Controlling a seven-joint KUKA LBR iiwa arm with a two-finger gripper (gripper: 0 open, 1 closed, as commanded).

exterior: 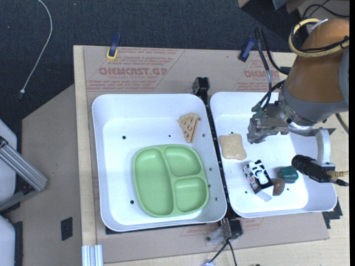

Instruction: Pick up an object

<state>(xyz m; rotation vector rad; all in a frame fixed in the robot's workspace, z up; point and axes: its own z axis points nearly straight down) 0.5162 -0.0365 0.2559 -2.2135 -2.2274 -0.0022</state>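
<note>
My gripper (259, 131) hangs over the right bin (238, 101), near its middle, with nothing visibly in it. A tan bread-like slice (232, 147) lies just to its left, against the bin's left wall. Nearer the front lie a small black-and-white box (256, 176), a brown rounded piece (278, 187) and a teal piece (288, 174), close together. In the left bin (111, 115), a tan wedge with a grid pattern (189, 126) rests near the back right corner.
A green divided plate (169, 179) takes up the middle and front of the left bin. The wall between the two bins runs just left of the bread-like slice. Cardboard lines the bench around both bins.
</note>
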